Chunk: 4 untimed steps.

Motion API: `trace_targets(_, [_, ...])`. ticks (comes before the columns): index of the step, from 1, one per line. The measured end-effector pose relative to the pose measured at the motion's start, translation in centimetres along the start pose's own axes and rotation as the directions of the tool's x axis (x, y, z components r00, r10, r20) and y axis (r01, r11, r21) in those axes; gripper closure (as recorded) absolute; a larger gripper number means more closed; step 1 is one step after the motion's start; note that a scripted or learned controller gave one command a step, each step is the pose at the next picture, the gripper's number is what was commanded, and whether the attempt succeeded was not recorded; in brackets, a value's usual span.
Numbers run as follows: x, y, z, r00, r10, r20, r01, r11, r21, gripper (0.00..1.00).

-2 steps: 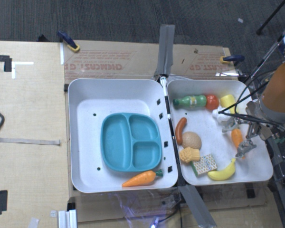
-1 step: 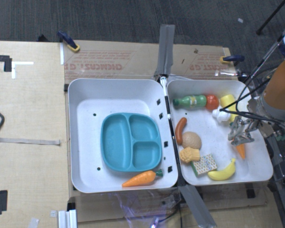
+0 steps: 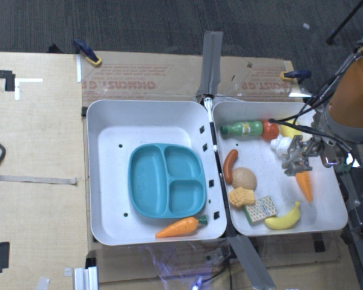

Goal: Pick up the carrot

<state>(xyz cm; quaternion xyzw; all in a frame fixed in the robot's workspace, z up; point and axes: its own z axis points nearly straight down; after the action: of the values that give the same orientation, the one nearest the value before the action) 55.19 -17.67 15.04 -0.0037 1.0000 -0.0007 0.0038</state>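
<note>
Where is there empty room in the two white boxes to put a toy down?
Left bin: bare floor runs along its left wall and far wall, around the blue tray; a carrot lies by the near wall. Right bin is crowded: bottle, sausage, banana, another carrot under the gripper.

My light wooden bench point(image 3: 36, 222) bears two shallow white plastic bins: the left bin point(image 3: 103, 168) at nine o'clock of the right bin point(image 3: 327, 219), with their edges touching.

Dark grey carpet floor point(image 3: 139, 11); light wooden bench point(image 3: 36, 162); cardboard sheet point(image 3: 145, 77) clamped down.
</note>
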Motion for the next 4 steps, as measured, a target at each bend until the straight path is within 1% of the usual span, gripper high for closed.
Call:
trace_targets(1, [0.0,0.0,0.0,1.000,0.000,0.000,0.000,1.000,0.000,0.00])
trace_targets(2, [1.0,-4.5,5.7,0.991,-0.134,-0.004,0.134,0.991,-0.001,0.00])
trace_targets(3, [0.7,-4.5,4.6,0.991,-0.137,0.003,0.137,0.991,0.002,1.00])
trace_targets(4, [-1.0,1.8,-1.8,0.982,-0.189,0.000,0.189,0.982,-0.001,1.00])
